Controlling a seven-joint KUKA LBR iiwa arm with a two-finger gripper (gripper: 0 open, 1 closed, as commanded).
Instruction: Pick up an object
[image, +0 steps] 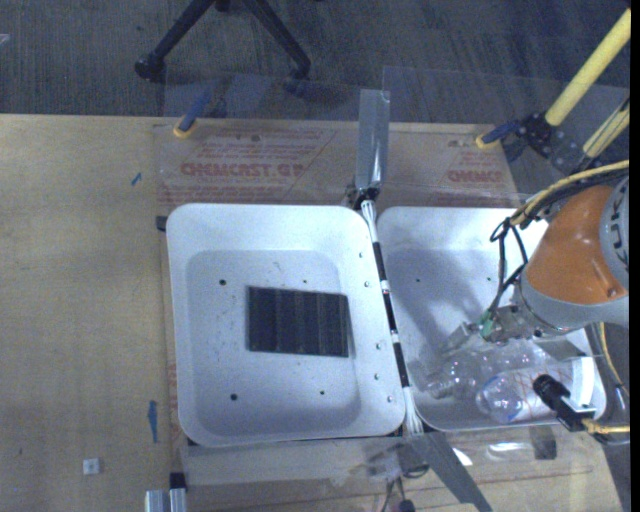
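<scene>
A crumpled clear plastic bottle (470, 372) lies in the right bin (430, 250), near its front wall. My gripper (489, 330) hangs low over the bottle's upper end, at or just above it, under the orange-banded wrist. The bottle's clear plastic blurs with the gripper tip, so contact is unclear. A dark ribbed rectangular slab (298, 321) lies flat in the middle of the left bin (200, 240), well away from the gripper.
The two white bins sit side by side, split by a thin divider with a cable (385, 300). Cardboard sheets (240, 165) lie behind them on the wooden bench. A yellow-handled tool (590, 65) leans at the back right.
</scene>
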